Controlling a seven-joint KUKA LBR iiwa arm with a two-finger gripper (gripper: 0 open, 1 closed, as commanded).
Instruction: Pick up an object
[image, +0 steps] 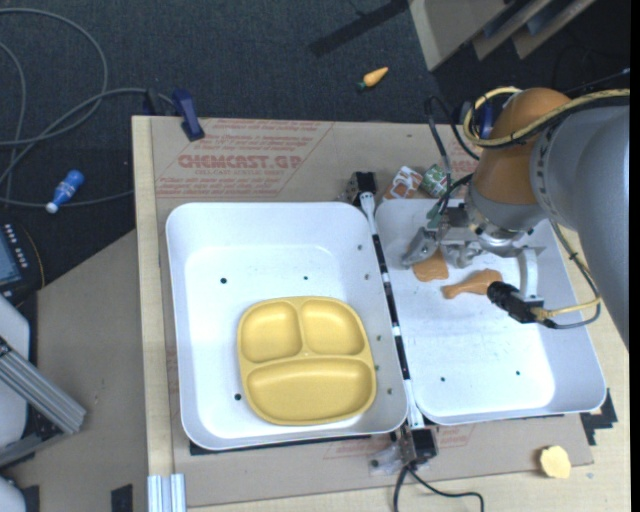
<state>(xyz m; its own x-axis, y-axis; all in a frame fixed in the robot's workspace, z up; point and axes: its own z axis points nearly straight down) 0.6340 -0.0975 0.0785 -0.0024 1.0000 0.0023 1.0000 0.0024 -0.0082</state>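
Step in hand: approach and grasp, judged from the gripper (447, 247) sitting low in the right bin (480, 385)
Gripper state: cannot tell; no object is seen held by it
Nearest object: orange piece (431, 268), just below the tool and apparently touching it
Second object: tan piece (472, 286), near, below the tool on its arm side
Other bin: left bin (200, 250), well away from the tool, holds a yellow divided plate (305, 358)
Next move: judged to need closure on the orange piece, then a straight lift, with the hold confirmed before travel

Orange chunks (468, 286) — right bin (far half), lying flat
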